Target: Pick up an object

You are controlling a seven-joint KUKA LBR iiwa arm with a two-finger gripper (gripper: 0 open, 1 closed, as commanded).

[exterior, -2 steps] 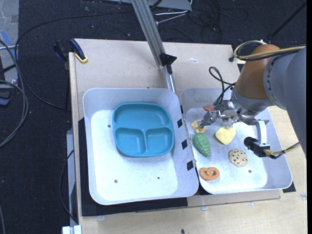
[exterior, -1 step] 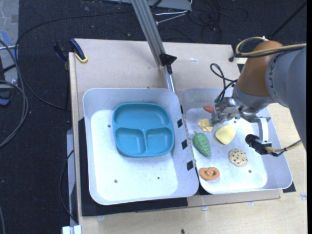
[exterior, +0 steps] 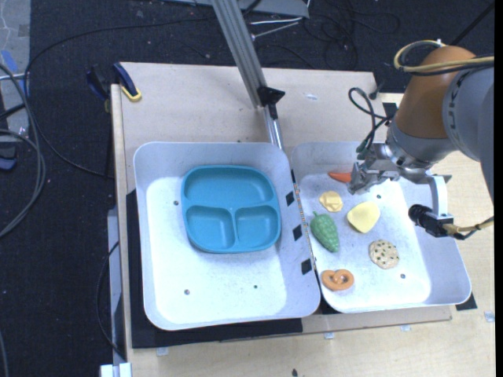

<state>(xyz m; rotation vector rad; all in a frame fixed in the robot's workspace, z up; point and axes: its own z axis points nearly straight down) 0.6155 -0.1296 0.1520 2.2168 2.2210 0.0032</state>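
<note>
One gripper: point(exterior: 363, 177) low over the far part of the right bin, at the end of the grey arm point(exterior: 464, 100) with its orange band
Fingers: too dark and small to tell whether they are spread or closed, or whether anything sits between them
Carrot: point(exterior: 339, 177) orange, lying just left of the gripper at the bin's far side; contact unclear
Near things: pale biscuit point(exterior: 331, 202) below the carrot; yellow wedge point(exterior: 363, 217) beside it; green pickle point(exterior: 324, 232) by the left wall; cookie point(exterior: 383, 254) and pretzel point(exterior: 338, 280) toward the near edge
Left bin: point(exterior: 157, 281) white, holding a blue tray point(exterior: 232, 209) with three compartments
Right bin: point(exterior: 440, 285) white, touching the left bin along the middle
Hard to see: gripper tip merges with shadow; a black part point(exterior: 424, 220) hangs from the wrist over the bin's right side
Surface: tan bench point(exterior: 196, 104), a slanted metal pole point(exterior: 240, 38) crossing it
Room: dark floor point(exterior: 55, 77) with loose cables
</note>
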